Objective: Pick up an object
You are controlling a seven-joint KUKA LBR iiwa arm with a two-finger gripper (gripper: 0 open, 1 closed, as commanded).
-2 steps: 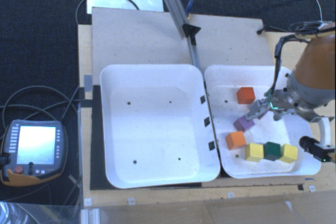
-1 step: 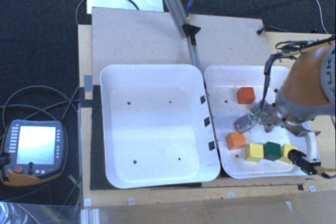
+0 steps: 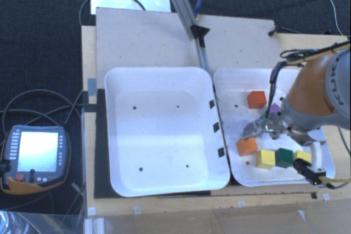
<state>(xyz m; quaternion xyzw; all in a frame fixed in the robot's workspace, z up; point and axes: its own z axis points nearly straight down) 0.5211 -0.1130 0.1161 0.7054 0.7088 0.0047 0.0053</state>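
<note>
Right bin (image 3: 233,172), contents: orange block (image 3: 247,146) by the left wall, second orange block (image 3: 256,99) toward the far wall, yellow (image 3: 265,159) and green (image 3: 284,157) blocks near the front rim. Gripper (image 3: 258,129): low over the nearer orange block, jaw state cannot be told. Step: approach. Next: centre, descend, close

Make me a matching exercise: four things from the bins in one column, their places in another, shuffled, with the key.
Things:
1. upper orange block
2. lower orange block
3. yellow block
4. green block

Places:
A. between the yellow block and a smaller yellow piece
B. near the right bin's back
C. just below the gripper
D. near the front rim, left of the green block

Pairs: 1-B, 2-C, 3-D, 4-A
</note>
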